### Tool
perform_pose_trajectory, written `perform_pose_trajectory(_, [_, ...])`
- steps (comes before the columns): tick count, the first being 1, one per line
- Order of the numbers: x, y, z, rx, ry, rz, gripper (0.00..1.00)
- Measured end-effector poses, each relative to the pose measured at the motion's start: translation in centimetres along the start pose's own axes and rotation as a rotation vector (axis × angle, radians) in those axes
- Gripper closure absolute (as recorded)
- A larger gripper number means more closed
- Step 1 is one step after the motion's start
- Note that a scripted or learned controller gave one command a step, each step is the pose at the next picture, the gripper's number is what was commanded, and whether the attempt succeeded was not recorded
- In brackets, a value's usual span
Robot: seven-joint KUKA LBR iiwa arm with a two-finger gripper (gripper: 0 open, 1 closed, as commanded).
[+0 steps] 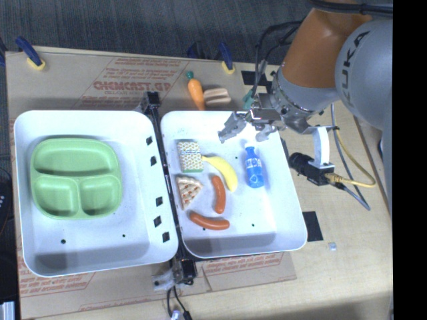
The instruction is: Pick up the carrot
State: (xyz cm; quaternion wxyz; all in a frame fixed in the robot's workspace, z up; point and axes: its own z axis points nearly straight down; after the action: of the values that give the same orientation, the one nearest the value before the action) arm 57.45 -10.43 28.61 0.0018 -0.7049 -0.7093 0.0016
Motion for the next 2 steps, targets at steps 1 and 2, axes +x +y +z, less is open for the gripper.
perform_pose_trajectory(1, [1.3, 1.1, 16.2, 0.003, 0.000, -0.171, 0.00])
perform_pose_trajectory(2, [4.5, 6.3, 5.0, -0.004, -0.001, -0.184, 0.00])
